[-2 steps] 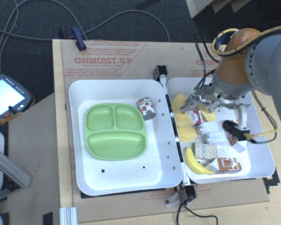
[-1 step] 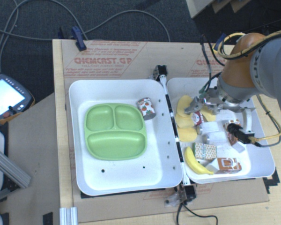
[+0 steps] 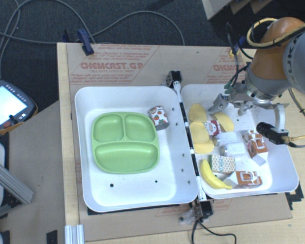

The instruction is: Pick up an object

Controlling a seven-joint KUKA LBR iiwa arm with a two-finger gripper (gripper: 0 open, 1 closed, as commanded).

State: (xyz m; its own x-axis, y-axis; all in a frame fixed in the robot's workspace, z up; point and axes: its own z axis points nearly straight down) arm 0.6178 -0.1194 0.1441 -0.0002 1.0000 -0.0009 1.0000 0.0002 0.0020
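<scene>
My gripper (image 3: 229, 105) hangs over the far part of the right bin (image 3: 290, 169), fingers spread open with nothing between them. Just below and in front of it lie several yellow toy foods (image 3: 201, 136) and a small red-and-white carton (image 3: 212, 127). Nearer the front are a banana (image 3: 212, 175), a patterned box (image 3: 223, 163) and two brown-and-white cartons (image 3: 255, 143) (image 3: 248, 178). In the left bin (image 3: 86, 151) a strawberry-print can (image 3: 159, 117) lies beside a green divided plate (image 3: 125, 142).
The bins meet at a central rim (image 3: 185, 131) with a black clip (image 3: 174, 77) at its far end. A black part on a white bracket (image 3: 268, 131) juts from the wrist over the right bin. Cables and a handheld screen (image 3: 7, 105) lie off the bench to the left.
</scene>
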